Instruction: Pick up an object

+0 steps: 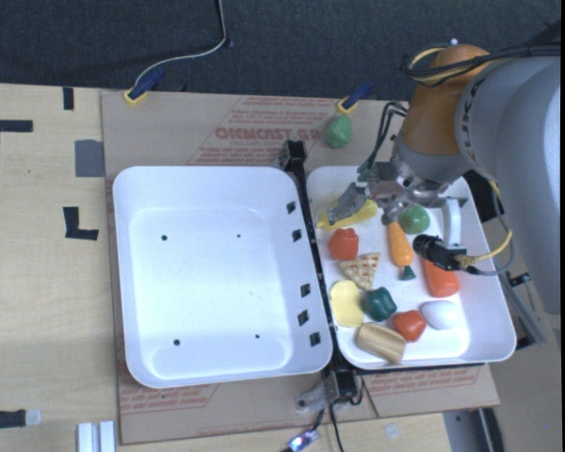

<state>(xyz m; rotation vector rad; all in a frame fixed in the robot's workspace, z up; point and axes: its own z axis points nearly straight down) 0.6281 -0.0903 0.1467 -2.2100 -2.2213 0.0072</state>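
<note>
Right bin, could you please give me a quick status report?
Gripper low over right bin, at yellow piece. Nothing seen held. Tomato, carrot, green ball crowd close.

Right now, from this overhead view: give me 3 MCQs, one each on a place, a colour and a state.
1. Where does the green round piece lie that is outside both bins?
A. on the brown board above the right bin
B. in the left bin
C. on the dark floor

2. What colour is the carrot's body?
A. blue
B. orange
C. white

3. Where is the tool?
A. over the left bin
B. parked off the bench
C. low over the right bin's upper part

Key: 1 A, the green round piece lies on the board. 2 B, the carrot is orange. 3 C, the tool is above the right bin.
</note>
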